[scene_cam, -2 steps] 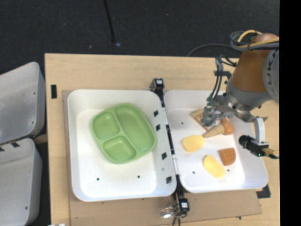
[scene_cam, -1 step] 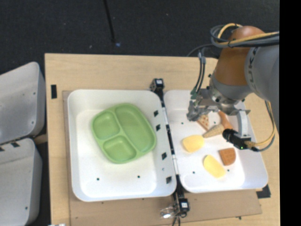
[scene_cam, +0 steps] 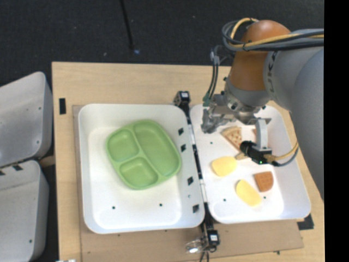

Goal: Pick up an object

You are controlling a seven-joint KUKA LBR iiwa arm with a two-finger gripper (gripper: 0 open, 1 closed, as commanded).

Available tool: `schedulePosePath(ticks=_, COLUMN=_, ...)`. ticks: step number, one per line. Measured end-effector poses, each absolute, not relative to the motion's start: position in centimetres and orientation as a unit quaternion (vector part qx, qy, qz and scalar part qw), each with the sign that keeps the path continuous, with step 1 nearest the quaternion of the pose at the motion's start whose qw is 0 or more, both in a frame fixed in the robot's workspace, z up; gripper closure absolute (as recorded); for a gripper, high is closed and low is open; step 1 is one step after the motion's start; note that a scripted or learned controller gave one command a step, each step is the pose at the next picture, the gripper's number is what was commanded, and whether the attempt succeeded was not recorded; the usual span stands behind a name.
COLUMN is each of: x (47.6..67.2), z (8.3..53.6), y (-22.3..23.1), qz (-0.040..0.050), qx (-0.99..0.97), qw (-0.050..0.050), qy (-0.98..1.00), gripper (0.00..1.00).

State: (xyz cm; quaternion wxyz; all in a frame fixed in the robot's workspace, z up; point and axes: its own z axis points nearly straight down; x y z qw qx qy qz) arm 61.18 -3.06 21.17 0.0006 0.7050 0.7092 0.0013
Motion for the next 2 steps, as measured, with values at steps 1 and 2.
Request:
schedulePosePath(ticks=1, x=63.1, z=22.7, y=1.3, qz=0.0018, qx=0.705, qw=0.001, qy=0.709, gripper=1.00)
schedulePosePath(ticks=2, x=63.5, z=24.1, y=5.8, qz=0.0013, qx=0.705, qw=0.000, qy=0.709, gripper=1.00)
